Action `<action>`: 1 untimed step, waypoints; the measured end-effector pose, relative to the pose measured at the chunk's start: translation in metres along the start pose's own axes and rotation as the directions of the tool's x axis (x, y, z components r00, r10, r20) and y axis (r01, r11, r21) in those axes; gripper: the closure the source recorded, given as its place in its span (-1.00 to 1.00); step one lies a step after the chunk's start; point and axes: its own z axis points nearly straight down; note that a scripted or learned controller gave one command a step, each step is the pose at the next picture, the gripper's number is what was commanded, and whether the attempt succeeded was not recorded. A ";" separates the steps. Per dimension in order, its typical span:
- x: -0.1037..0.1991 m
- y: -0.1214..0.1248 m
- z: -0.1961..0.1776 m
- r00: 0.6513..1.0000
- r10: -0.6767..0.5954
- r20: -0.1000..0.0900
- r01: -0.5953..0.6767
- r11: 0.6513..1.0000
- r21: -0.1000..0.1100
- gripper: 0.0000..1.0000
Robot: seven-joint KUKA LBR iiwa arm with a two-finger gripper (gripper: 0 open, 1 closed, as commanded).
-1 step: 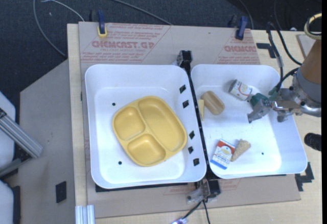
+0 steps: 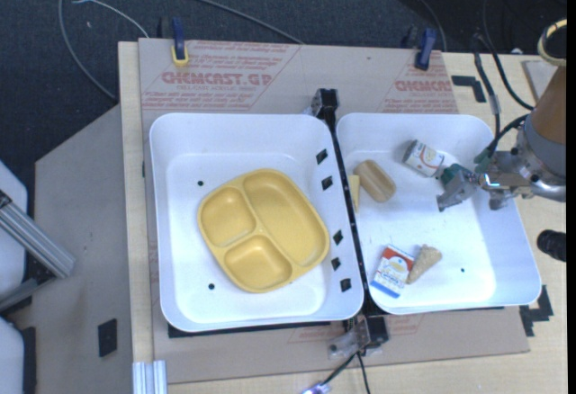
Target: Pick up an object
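My gripper hangs over the right part of the right bin, with the grey arm reaching in from the right. Just to its upper left lies a small white can on its side, close to the gripper but apart from it. A brown bread-like roll lies near the bin's left wall. Toward the front of the bin sit a red, white and blue carton and, beside it, a tan wedge. I see nothing held by the gripper.
The left bin holds a yellow divided plate. A black divider strip runs between the bins. Blue clamps hold the board's far edge. Cables cross the floor at the back.
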 end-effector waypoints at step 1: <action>-0.003 0.002 0.043 1.000 0.001 -0.001 -0.001 1.000 0.005 -1.00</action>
